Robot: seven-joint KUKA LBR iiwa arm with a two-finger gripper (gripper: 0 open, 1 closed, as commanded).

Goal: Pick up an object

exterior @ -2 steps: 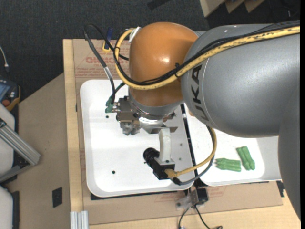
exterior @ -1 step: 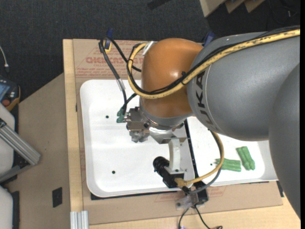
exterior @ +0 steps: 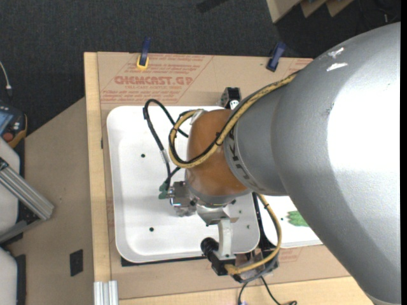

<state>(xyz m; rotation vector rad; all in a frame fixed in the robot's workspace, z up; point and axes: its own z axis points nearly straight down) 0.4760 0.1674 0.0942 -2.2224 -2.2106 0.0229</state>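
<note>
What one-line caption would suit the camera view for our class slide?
Grey KUKA arm reaches over the left white bin; a green object lies in the right bin.

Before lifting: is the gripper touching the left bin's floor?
Cannot tell: in the camera view the arm hides where the gripper meets the left bin.

Grey arm [exterior: 331, 138] enters from right, big in foreground. Orange band [exterior: 210, 157] above wrist, wrist angled steeply down toward view centre-left. Below it, gripper [exterior: 182, 203] mostly hidden under wrist, probably metal part at lower left.
</note>
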